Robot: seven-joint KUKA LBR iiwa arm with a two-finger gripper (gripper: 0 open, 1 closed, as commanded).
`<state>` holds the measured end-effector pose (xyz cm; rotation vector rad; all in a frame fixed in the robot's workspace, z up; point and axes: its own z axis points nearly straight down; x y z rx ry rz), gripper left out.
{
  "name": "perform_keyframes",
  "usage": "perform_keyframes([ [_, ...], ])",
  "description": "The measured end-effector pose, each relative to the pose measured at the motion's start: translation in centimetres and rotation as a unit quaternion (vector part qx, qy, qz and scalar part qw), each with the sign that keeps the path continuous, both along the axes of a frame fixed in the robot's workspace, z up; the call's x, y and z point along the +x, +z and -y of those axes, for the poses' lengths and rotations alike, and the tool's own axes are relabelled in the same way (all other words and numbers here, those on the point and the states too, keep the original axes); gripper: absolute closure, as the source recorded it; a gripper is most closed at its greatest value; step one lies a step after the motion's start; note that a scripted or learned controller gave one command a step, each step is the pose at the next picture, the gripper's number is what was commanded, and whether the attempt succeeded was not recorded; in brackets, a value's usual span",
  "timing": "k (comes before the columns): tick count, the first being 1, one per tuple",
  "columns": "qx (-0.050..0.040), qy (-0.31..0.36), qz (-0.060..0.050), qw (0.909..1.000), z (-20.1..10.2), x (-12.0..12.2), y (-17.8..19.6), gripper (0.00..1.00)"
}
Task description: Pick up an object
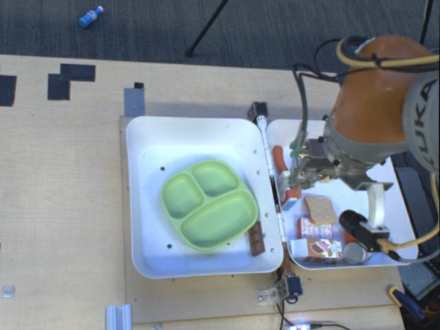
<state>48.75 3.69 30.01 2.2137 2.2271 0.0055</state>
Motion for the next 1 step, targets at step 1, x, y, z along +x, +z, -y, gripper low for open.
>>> perform_keyframes([
  [1, -0.0009, -0.002, -0.002, 1.0, 6.48, 1.81, -8.92, 1.0],
])
